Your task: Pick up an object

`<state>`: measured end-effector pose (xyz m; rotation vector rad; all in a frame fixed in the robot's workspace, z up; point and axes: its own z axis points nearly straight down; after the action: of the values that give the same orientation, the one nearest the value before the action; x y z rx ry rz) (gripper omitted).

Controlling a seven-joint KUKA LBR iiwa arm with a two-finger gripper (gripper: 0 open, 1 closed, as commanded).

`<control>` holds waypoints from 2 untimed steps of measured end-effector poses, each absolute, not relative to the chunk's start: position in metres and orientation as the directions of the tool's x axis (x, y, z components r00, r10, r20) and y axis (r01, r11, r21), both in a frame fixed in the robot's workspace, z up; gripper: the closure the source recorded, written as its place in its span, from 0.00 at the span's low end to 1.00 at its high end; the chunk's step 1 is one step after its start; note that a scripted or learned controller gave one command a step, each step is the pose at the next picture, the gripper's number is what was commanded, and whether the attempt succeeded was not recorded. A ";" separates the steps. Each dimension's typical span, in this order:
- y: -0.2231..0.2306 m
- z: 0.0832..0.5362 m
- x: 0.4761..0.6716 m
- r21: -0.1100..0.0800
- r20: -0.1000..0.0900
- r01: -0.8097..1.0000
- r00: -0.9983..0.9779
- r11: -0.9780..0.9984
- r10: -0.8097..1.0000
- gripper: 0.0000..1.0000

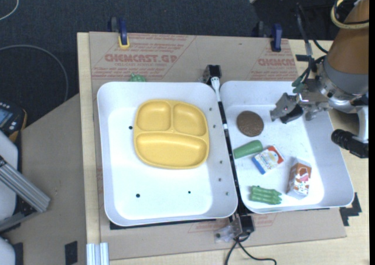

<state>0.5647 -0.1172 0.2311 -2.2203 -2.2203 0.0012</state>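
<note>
The arm [350, 53] entered from the right, its orange band above the grey wrist [343, 85]. The wrist angled down and to the left, carrying the gripper [283, 111] low. The two dark fingers [280, 107] were spread slightly apart with nothing between them.

Setting: robotics lab
Bench: board [176, 53] clamped at top edge by blue clamps [122, 30]
Bins: two white bins [117, 141], centre frame
Arm: grey-orange arm [348, 53], right
Floor: dark carpet, loose cables [35, 53], upper left
</note>
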 end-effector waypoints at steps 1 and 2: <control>-0.089 0.146 0.544 -0.011 0.004 1.000 -0.001 0.001 1.000 0.00; -0.106 0.120 0.482 -0.009 0.003 1.000 0.004 -0.004 1.000 0.00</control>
<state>0.4824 -0.1063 0.1202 -2.2195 -2.2114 0.0071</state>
